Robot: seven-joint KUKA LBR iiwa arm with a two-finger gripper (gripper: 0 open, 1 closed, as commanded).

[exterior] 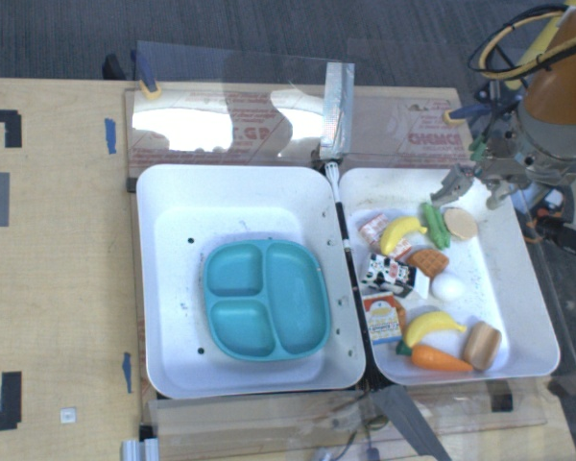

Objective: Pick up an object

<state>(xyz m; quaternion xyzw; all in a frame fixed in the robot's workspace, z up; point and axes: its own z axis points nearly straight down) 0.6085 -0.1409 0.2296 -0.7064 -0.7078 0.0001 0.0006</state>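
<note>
My gripper point(474, 191) hangs over the far right part of the right bin point(518, 286), its two fingers spread open with nothing between them. Just below it lie a tan round biscuit point(459, 224) and a green pod point(432, 222). Further left are a yellow banana point(402, 233), a brown waffle piece point(428, 260), a white egg point(448, 288) and a black-and-white carton point(389, 275). Near the front edge sit an orange box point(384, 318), a second banana point(432, 327), a carrot point(440, 358) and a bread roll point(482, 345).
The left bin point(163, 257) holds a teal divided plate point(266, 298). A clear plastic panel point(240, 113) with a metal post point(337, 109) stands behind the bins. Yellow cables point(518, 46) loop above the arm at the upper right.
</note>
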